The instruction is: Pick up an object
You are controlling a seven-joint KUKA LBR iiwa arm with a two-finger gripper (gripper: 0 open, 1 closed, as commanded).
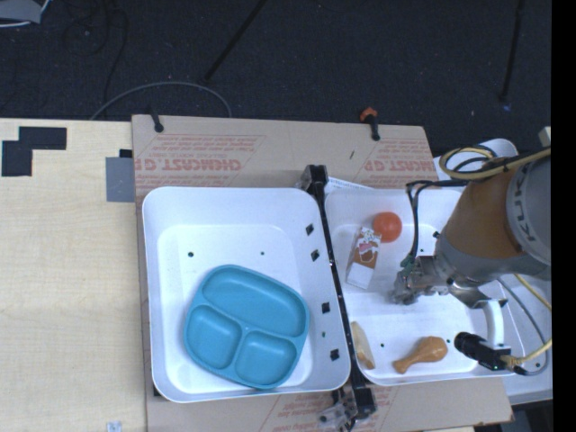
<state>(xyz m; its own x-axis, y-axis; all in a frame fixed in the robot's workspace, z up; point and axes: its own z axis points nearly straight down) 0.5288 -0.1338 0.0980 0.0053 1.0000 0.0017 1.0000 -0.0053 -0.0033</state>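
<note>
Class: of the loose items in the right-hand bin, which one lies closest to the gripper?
The small carton with the brown label, just left of the gripper. The orange ball, drumstick and bread piece lie farther off.

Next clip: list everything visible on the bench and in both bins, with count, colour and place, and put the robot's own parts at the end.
White bins: two, white, side by side on the bench.
Divided plate: one, light blue, three compartments, lying in the left bin.
Ball: one, orange-red, far part of the right bin.
Small packet: one, white with a brown label, right bin, just left of and nearer than the ball.
Drumstick-shaped toy: one, tan, near edge of the right bin.
Pale tan item: one, right bin's near-left corner; too unclear to name.
Cardboard sheet: one, brown, printed, under the bins.
Arm: one, grey with orange band, reaching from the right.
End effector: one, dark, low over the right bin's middle.
</note>
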